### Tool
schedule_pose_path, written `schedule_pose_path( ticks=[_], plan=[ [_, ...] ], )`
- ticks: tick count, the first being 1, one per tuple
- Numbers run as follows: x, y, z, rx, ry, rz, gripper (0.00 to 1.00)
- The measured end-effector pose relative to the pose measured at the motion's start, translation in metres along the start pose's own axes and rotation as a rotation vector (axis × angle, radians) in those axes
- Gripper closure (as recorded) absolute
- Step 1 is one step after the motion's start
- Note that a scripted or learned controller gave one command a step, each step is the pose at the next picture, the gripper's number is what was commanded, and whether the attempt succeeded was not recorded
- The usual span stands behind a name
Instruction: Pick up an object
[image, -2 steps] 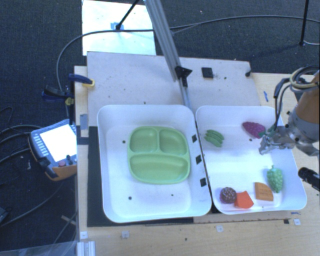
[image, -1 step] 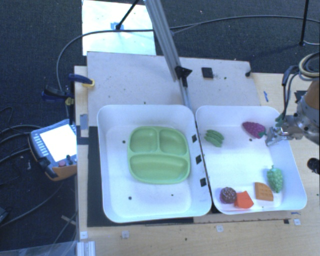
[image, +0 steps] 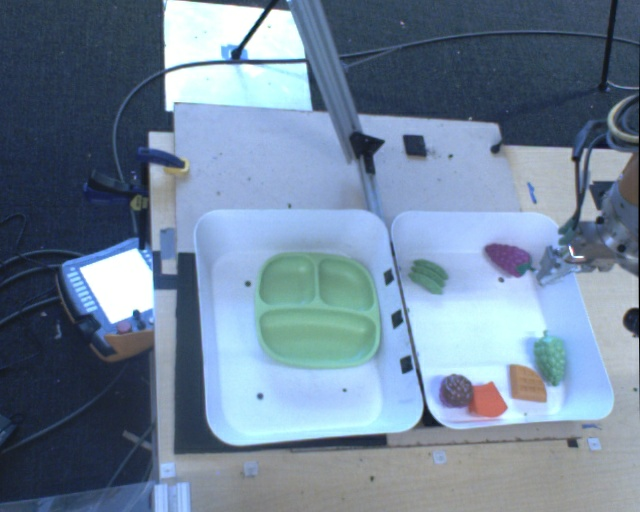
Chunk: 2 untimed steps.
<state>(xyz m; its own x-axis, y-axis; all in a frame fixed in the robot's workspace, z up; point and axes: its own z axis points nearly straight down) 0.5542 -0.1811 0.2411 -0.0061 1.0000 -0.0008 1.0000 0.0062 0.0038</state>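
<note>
My gripper (image: 552, 268) hangs over the right bin's (image: 470, 330) far right rim, just right of a purple grape bunch (image: 508, 259). Nothing shows in its grasp. A green pea pod (image: 428, 275) lies near the bin's back left. Along the front are a green grape bunch (image: 549, 357), an orange wedge (image: 526, 384), a red-orange piece (image: 488, 400) and a brown round item (image: 456, 390).
The left bin (image: 225, 330) holds a green divided plate (image: 318, 309). A slanted metal pole (image: 335, 85) crosses the board behind the bins. A handheld pendant (image: 108, 295) and cables lie on the floor to the left.
</note>
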Motion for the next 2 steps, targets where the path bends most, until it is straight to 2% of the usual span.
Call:
schedule_pose_path(
  ticks=[2],
  plan=[
    [0.106,-0.014,-0.015,0.002,0.003,-0.004,1.00]
  ],
)
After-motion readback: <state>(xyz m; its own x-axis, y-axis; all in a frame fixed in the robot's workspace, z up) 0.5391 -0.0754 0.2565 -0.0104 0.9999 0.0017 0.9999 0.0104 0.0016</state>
